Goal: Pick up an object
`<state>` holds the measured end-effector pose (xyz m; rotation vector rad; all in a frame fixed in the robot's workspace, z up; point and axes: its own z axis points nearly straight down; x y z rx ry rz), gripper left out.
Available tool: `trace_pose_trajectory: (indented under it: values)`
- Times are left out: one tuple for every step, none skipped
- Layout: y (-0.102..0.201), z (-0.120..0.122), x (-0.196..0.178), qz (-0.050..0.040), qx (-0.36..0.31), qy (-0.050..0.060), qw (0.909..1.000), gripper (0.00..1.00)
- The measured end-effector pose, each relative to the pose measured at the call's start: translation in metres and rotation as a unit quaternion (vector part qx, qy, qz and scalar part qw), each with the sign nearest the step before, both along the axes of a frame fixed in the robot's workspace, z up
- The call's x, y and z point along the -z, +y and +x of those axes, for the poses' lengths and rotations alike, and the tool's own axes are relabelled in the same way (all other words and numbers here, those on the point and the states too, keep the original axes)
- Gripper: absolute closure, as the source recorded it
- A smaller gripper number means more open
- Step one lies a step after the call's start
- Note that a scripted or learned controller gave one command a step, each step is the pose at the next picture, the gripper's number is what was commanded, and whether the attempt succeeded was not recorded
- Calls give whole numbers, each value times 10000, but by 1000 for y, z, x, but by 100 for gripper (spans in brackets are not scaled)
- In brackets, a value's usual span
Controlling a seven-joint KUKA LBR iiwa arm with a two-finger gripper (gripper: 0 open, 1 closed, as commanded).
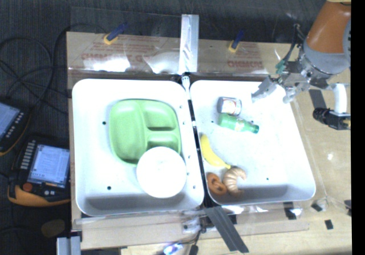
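Note:
The right bin (285, 151) holds a green bottle (238, 125) lying on its side, a small silver and red can (228, 104) just above it, a yellow banana (211, 154) by the left wall, and a croissant (234, 177) beside a brown pretzel-like pastry (215, 182) at the front. My gripper (276, 89) hangs over the bin's back right corner, up and right of the can. Its two fingers are spread apart with nothing between them.
The left bin (91, 134) bears a green divided tray (145, 127) and a white round plate (162, 171) overlapping its front. A metal divider post (189, 43) stands behind the bins. Tablets and cables lie on the floor at far left.

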<state>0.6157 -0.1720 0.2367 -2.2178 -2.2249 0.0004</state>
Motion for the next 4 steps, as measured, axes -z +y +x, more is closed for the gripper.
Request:
trace_pose_trajectory:
  values:
    - [28,9,91,-4,-830,3,9965,0]
    - [54,52,148,-14,-2212,34,9752,0]
    - [54,55,135,-36,-2221,-35,9750,100]
    - [85,37,52,-11,-3146,-9,9492,100]
